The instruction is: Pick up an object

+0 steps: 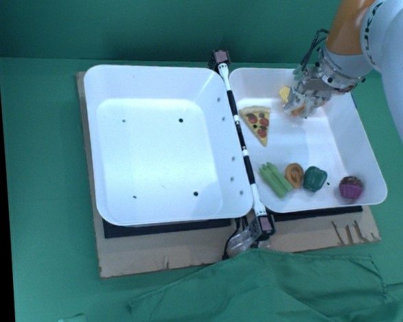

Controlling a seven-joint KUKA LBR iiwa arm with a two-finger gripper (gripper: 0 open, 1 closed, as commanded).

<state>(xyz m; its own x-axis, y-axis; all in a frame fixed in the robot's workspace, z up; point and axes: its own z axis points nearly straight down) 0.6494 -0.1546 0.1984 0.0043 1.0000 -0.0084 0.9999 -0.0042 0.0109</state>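
Gripper (302,103) is parked over a yellow-orange toy (286,93) at the right bin's (366,153) 12 o'clock — finger state can't be told (prob light, stiff plastic, best pinched across the middle).

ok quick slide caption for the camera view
Gripper low over a yellow-orange toy at the right bin's far edge; pizza slice nearby.

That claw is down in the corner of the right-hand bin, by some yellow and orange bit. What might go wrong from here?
Two risks, as I judge it. The gripper sits over a small yellow-orange object close to the right bin's far wall, so a finger may hit the wall or nudge the piece away. The object is largely hidden beneath the gripper, so a grasp might close on nothing. The pizza slice lies apart and looks safe.
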